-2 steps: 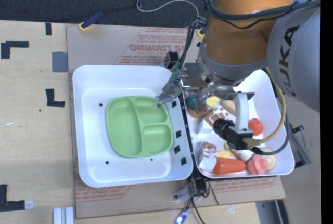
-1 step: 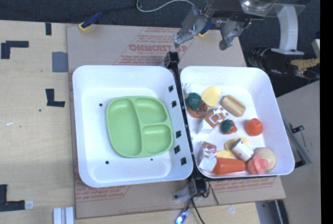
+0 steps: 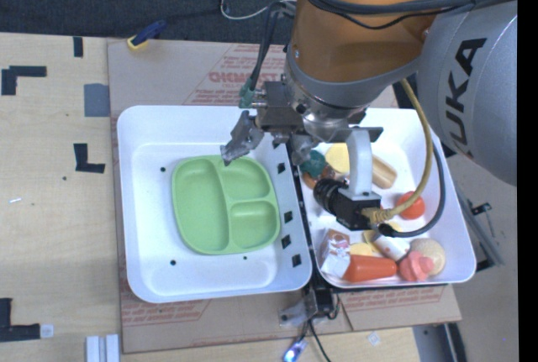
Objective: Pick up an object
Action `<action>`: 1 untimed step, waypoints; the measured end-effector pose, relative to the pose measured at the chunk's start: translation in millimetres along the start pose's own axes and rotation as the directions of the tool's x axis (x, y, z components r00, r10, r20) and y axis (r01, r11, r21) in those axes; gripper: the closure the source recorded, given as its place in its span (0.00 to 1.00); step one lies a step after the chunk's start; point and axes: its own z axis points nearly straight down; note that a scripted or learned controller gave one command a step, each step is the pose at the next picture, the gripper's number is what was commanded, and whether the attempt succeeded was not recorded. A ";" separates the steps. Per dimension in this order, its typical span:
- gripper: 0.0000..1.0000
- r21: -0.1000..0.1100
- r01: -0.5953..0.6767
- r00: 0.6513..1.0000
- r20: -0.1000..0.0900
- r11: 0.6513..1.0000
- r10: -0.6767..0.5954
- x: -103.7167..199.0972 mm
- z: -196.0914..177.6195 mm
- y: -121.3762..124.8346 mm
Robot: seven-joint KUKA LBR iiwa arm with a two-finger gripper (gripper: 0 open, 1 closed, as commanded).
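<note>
The gripper [image 3: 267,149] hangs under the big orange wrist, over the wall where the two bins meet. One grey finger [image 3: 238,144] reaches out above the top edge of a green divided plate [image 3: 225,205] lying flat in the left bin [image 3: 139,184]. The other finger sits by the divider on the right-bin side. The fingers stand apart with nothing between them. In the right bin [image 3: 458,259] lie several toy foods: a yellow piece [image 3: 338,157], a teal piece [image 3: 316,160], a red-orange carrot-like piece [image 3: 370,270] and a pink one [image 3: 416,266]. The arm hides part of that bin.
A black cable fitting [image 3: 340,202] and a white bracket [image 3: 360,159] hang from the wrist over the right bin. A tan bun-like piece [image 3: 382,174], a red round piece [image 3: 412,205] and a small packet [image 3: 338,247] also lie there. Cardboard [image 3: 168,75] lies under both bins.
</note>
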 end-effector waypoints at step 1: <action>0.00 -0.008 0.001 1.000 -0.002 1.000 -0.001 70.3 46.3 2.0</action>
